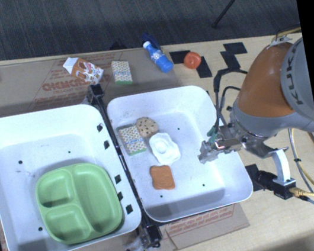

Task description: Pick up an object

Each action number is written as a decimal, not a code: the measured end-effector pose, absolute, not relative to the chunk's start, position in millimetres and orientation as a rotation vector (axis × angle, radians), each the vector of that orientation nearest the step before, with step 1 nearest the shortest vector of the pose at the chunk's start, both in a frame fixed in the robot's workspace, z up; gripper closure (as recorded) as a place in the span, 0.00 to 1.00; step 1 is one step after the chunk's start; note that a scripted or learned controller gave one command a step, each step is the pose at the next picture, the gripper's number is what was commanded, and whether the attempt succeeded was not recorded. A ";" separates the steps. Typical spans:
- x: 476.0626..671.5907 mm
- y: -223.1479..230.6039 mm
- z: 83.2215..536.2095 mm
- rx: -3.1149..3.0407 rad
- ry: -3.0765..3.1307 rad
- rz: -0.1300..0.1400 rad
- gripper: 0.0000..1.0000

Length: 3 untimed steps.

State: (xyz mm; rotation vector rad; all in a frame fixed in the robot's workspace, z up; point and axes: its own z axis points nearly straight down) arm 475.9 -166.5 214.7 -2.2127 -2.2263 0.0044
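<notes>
The right bin [164, 99] holds a small green-and-white packet [131, 140], a brown cookie [146, 126], a white lumpy object [164, 148] and an orange-brown piece [162, 177]. My gripper [208, 151] hangs over the right side of this bin, to the right of the white object and apart from all of them. Nothing shows between its fingers. The arm's grey and orange wrist [269, 96] rises behind it at the right.
The left bin [2, 137] holds a green divided tray [78, 202]. Behind the bins on the bench lie a blue bottle [158, 56], an orange ball [192, 59], a snack bag [83, 70] and a small packet [121, 71]. Cables trail at the right.
</notes>
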 end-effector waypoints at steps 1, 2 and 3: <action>476.0 -170.1 211.7 -2.211 -2.226 0.004 1.00; 476.0 -169.9 211.7 -2.212 -2.225 0.004 1.00; 476.1 -168.7 211.5 -2.211 -2.226 0.003 1.00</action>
